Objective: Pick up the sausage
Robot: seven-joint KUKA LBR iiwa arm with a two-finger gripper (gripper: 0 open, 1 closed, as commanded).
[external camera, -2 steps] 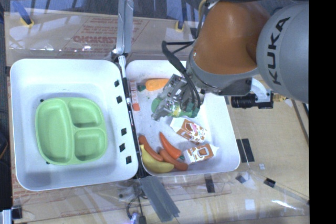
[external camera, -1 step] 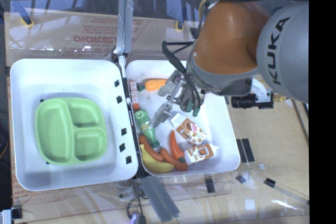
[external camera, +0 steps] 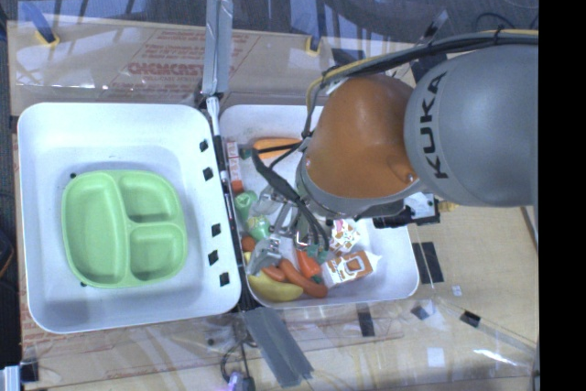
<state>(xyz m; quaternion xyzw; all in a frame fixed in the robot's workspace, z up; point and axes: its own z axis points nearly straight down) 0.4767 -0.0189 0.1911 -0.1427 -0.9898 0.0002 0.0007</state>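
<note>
Your claw (external camera: 279, 238) sits low in the right bin (external camera: 398, 284), down among the toy food; whether it is spread or pinching, you cannot tell. The sausage (external camera: 302, 275), orange-red, lies just below it beside the banana (external camera: 275, 289).

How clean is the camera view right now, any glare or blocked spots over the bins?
Camera view: evenly lit and sharp; pale reflections streak the clear sheeting behind the bins. The arm blocks much of the right bin; the hand is a cluttered tangle among the toy food. The green tray shows unobstructed.
</note>
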